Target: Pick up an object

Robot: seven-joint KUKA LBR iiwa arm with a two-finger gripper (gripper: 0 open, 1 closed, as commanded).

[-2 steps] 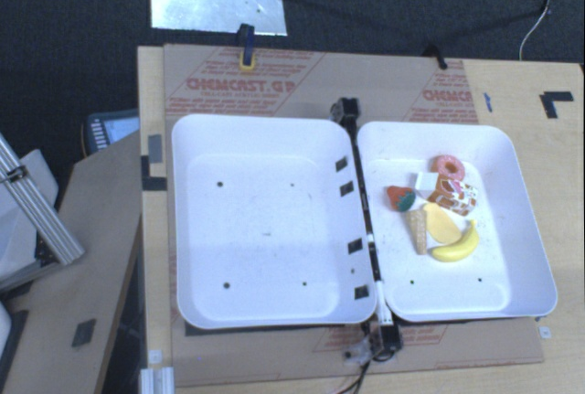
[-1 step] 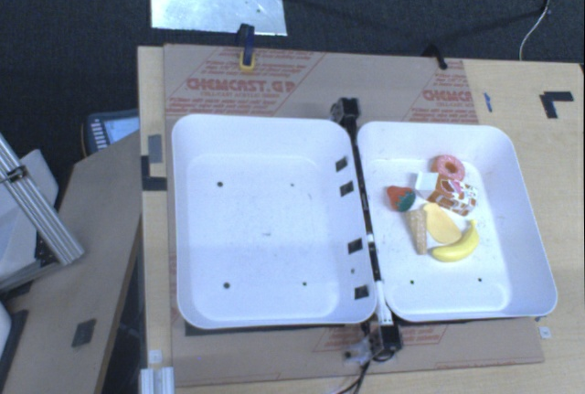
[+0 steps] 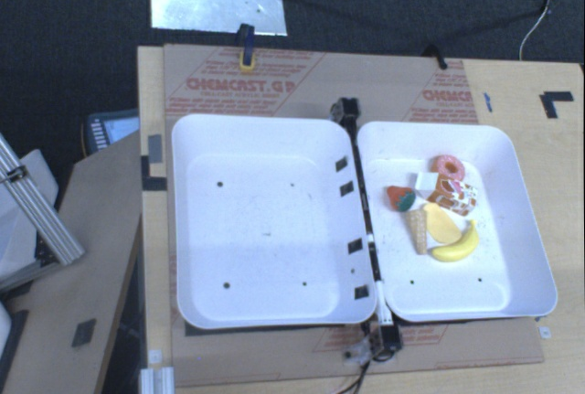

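Looking down at the bench, I see a little heap of toy food in the right bin (image 3: 530,228), gathered toward its middle and far side. A pink doughnut (image 3: 448,167) lies farthest back, with a sprinkled pastry (image 3: 455,197) just in front of it. A yellow banana (image 3: 456,246) curves at the near edge of the heap, touching a pale cheese wedge (image 3: 442,223). An ice-cream cone (image 3: 418,229) lies beside them, and a red strawberry (image 3: 399,197) sits at the left. The left bin (image 3: 265,218) lies alongside, both on a cardboard sheet (image 3: 302,77).

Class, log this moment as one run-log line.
stage: before pick | right bin: banana, donut, cone, other toys clustered | left bin: nothing visible
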